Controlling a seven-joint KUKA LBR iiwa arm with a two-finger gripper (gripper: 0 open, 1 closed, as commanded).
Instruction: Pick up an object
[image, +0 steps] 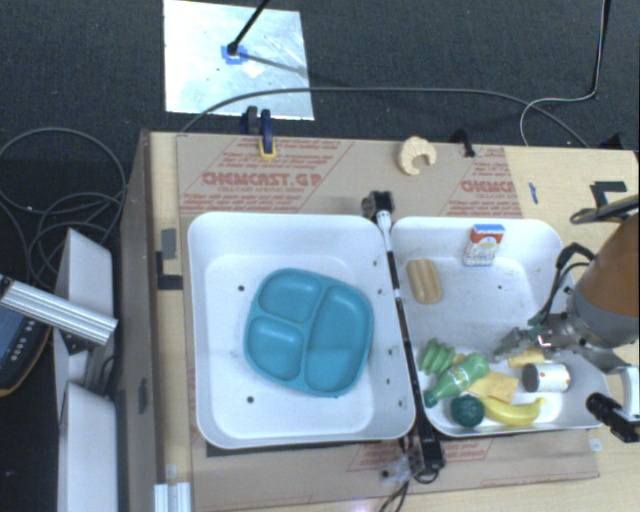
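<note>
Yellow and green toys cluster at the lower right of the frame, in the right bin (520, 250). The gripper (520, 345) hovers just above the banana (515, 408); jaw state unclear. Descend squarely over one separated piece.

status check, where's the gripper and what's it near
Gripper low in right bin, over the toy pile. Nothing seen gripped. Banana, green bottle crowd close.
</note>
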